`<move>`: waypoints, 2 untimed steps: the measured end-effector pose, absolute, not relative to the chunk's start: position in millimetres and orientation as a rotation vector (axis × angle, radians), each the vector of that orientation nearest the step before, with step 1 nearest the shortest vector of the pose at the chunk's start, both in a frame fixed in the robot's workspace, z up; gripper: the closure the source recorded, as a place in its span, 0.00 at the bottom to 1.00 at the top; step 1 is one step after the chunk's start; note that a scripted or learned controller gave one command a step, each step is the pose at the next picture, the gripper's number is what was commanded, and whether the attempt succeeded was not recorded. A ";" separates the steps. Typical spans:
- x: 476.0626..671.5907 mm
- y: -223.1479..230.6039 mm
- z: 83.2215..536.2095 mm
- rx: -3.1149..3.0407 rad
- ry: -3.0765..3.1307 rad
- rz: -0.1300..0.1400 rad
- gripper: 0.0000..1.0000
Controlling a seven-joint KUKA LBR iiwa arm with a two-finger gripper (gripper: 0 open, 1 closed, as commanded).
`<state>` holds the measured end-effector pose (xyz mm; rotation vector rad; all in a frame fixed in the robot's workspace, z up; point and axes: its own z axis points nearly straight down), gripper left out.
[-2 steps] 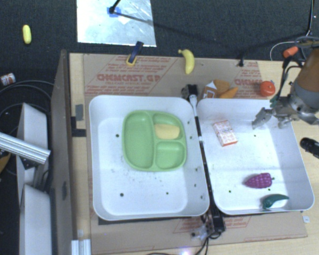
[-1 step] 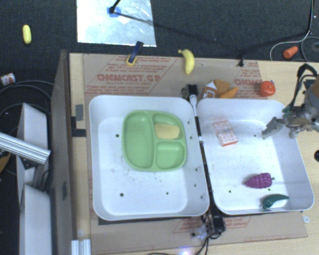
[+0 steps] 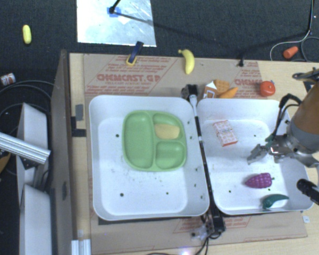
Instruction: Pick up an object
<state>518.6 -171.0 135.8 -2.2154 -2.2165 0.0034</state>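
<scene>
Open floor is being left across the right bin [image 3: 239, 206] toward its left rim. The purple grape cluster [image 3: 259, 181] is lying just below the pincer [image 3: 261, 152], apart. Pincer state cannot be told.

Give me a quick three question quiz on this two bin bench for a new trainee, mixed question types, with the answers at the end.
1. True or false: the green divided plate lies in the right bin.
2. Multiple choice: which thing in the right bin lies closest to the gripper? A) small red and white carton B) purple grape bunch C) teal object
3. Fill in: the yellow piece rests in the plate's upper ____ compartment.

Key: 1 false, it lies in the left bin. 2 B. 3 right.
</scene>
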 end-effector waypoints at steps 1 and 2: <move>484.3 -148.7 89.5 -2.216 -2.218 0.003 0.00; 559.8 -159.0 84.9 -2.219 -2.233 -0.006 0.00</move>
